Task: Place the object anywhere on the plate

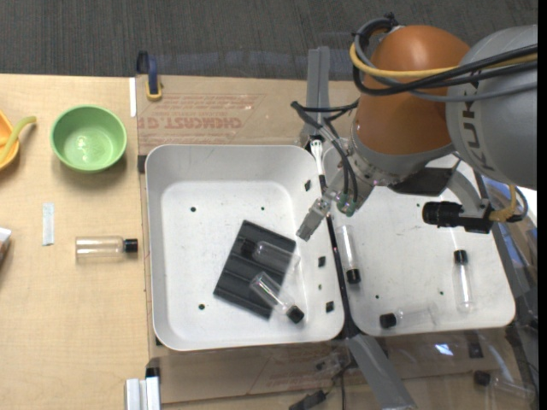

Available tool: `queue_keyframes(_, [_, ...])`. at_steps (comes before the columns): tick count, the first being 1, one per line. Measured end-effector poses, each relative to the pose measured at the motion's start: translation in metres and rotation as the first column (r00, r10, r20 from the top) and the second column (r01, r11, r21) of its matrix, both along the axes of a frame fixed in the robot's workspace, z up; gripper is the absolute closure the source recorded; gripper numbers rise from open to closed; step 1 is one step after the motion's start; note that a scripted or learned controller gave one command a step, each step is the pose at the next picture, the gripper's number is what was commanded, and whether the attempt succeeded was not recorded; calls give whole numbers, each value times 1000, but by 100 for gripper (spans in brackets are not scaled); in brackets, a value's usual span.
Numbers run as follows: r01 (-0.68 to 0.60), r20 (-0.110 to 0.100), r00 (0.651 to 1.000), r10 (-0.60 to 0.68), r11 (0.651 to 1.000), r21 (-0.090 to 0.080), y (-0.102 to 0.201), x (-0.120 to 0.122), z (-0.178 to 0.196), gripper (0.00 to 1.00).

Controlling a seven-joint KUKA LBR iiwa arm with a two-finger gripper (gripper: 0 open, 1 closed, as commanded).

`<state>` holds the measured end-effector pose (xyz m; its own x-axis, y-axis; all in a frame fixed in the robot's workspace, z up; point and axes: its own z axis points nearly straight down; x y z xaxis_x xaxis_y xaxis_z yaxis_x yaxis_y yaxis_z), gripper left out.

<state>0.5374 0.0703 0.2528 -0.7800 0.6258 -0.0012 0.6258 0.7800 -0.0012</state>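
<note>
Gripper [318,216], finger state can't tell, hangs over left bin's right edge; clear plastic vial with black cap [275,295] lies lower-left on dark rectangular plate [242,273].

The wooden bench [85,314] carries two shallow white bins, the left bin [171,195] and the right bin [491,301], touching. Left of them sit a green bowl [89,138], a clear black-capped vial [106,246] and a small white strip [48,225].
</note>
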Motion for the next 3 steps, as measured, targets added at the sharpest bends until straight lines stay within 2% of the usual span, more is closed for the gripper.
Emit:
queue_keyframes(1, [-336, 2, 942, 336, 942, 1, -38, 82, -62, 0])
queue_keyframes(2, [-540, 5, 842, 540, 842, -1, -69, 112, -24, 0])
queue_keyframes(3, [-825, 4, 566, 825, 566, -3, -109, 111, 98, 0])
